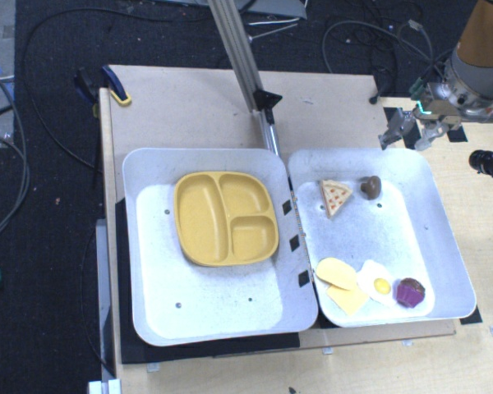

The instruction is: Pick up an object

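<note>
The right bin (444,245) holds a pizza slice (335,196), a small brown lump (370,187), yellow cheese slices (342,283), a fried egg (379,283) and a purple piece (409,292). My gripper (404,130) hangs above the bin's far right corner, up and to the right of the brown lump, with nothing seen between its fingers. The arm's orange band (485,23) rises at the top right.
A yellow divided tray (227,218) lies in the left bin (148,245). A slanted metal pole (240,43) runs from the top down to the gap between the bins. Cables lie on the dark floor around the bench.
</note>
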Motion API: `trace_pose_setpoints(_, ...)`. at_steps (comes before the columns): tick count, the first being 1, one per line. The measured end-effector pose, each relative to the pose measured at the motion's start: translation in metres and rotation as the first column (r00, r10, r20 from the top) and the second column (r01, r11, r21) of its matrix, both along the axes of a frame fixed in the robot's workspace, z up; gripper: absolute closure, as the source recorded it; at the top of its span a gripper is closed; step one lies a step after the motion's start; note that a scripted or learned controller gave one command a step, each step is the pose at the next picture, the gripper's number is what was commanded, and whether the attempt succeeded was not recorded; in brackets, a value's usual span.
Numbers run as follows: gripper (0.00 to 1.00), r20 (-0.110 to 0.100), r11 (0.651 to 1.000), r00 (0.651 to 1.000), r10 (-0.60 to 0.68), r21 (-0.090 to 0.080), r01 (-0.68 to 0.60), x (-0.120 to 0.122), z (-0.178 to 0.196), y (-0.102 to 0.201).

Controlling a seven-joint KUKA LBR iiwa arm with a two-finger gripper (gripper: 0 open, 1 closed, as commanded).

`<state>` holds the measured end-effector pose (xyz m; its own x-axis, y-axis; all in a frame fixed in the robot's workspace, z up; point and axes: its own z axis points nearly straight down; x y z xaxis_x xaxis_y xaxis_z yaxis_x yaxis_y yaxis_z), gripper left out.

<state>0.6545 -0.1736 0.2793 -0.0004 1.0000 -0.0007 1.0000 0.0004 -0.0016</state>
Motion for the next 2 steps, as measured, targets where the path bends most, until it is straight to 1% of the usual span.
trace_pose_setpoints(1,0.00,0.002,1.000,1.000,0.000,0.000,0.000,0.000,0.001,0.000)
trace_pose_setpoints(2,0.00,0.000,1.000,1.000,0.003,0.000,-0.003,0.004,-0.042,0.003)
